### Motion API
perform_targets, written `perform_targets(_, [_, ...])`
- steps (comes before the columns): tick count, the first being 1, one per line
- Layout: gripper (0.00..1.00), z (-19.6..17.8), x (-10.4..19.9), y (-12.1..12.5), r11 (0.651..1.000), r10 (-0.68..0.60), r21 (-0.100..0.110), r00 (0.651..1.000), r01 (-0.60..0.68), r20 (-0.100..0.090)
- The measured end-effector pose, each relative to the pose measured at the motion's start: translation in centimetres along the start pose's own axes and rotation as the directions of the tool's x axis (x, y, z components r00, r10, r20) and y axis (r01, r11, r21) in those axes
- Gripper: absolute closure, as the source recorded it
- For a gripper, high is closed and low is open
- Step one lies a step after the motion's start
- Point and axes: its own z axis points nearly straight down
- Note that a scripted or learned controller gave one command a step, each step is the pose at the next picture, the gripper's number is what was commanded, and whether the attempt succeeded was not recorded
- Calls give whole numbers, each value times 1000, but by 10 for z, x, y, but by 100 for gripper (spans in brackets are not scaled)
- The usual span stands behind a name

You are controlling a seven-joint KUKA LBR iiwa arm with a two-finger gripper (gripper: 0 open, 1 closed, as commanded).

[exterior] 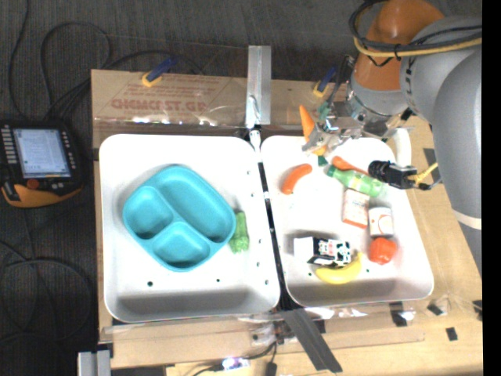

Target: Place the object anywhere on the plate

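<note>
A blue three-compartment plate (pixel 178 218) lies in the left bin (pixel 125 288) with nothing on it. A green object (pixel 239 232) rests against the plate's right rim, beside the bin wall. My gripper (pixel 319 141) hangs over the far left corner of the right bin (pixel 407 284), well away from the plate. An orange carrot-like piece (pixel 306 117) shows just beside the gripper at the bin's back edge; whether it is held is unclear. An orange pepper-like toy (pixel 296 177) lies just below the gripper.
The right bin holds a green bottle (pixel 356 180), a small carton (pixel 355 207), a white and red box (pixel 381 222), a red tomato (pixel 382 250), a banana (pixel 338 272) and a cow-patterned carton (pixel 325 249). A pendant (pixel 37 153) lies off the bench's left.
</note>
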Motion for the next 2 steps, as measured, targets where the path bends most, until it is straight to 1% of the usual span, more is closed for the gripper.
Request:
perform_targets(1, [100, 12, 80, -35, 1000, 5, 1, 1000, -5, -4])
perform_targets(2, [100, 13, 75, -26, 972, 235, 3, 972, -235, -6])
